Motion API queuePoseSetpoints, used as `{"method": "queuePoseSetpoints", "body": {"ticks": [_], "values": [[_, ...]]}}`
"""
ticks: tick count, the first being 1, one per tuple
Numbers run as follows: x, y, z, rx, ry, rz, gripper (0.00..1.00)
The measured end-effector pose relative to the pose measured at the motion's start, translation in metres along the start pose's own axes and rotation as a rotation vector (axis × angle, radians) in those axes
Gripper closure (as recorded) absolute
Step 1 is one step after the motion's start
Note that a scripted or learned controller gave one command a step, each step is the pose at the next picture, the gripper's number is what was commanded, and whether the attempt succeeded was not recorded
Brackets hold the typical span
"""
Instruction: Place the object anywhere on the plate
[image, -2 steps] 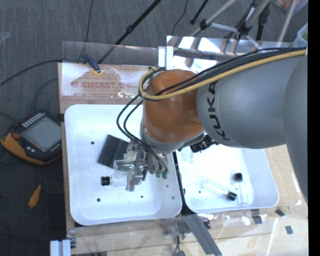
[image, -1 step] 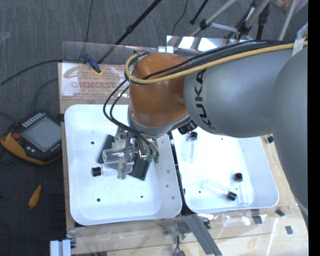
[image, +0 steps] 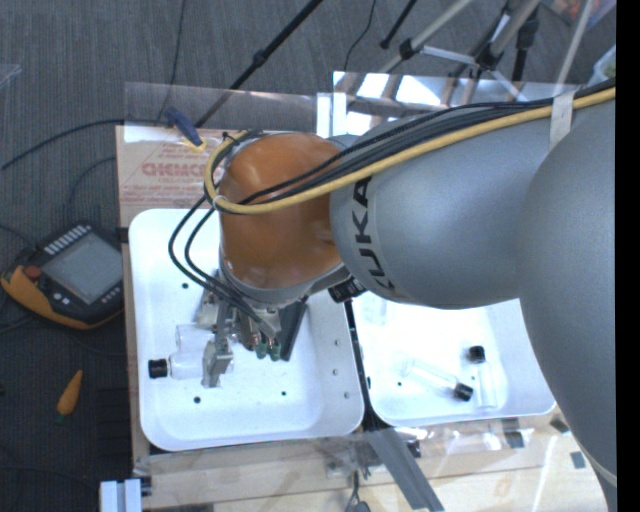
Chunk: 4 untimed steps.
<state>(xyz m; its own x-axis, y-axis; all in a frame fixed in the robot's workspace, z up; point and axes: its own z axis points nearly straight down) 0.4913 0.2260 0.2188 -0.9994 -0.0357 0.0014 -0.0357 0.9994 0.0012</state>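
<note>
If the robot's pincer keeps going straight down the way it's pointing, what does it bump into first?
Probably the clear bottle with the black cap lying in the left bin. The pincer points down right beside it, so it may meet the bin floor instead; depth is hard to judge from above.

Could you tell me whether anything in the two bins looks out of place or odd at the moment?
No plate is visible for the placing. In the left bin a clear vial with a black cap lies on its side beside the gripper. In the right bin another clear vial lies tipped over, with a loose black cap apart from it.
</note>
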Motion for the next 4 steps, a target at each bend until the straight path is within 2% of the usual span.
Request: {"method": "queuePoseSetpoints", "body": {"ticks": [1, 2, 3, 4], "values": [[-0.056, 0.005, -0.120, 0.001, -0.003, -0.164, 1.00], [-0.005, 0.007, -0.094, 0.001, -0.002, -0.353, 1.00], [-0.010, 0.007, 0.005, 0.001, 0.000, -0.609, 1.00], [-0.048, 0.001, -0.075, -0.001, -0.005, -0.884, 1.00]]}}
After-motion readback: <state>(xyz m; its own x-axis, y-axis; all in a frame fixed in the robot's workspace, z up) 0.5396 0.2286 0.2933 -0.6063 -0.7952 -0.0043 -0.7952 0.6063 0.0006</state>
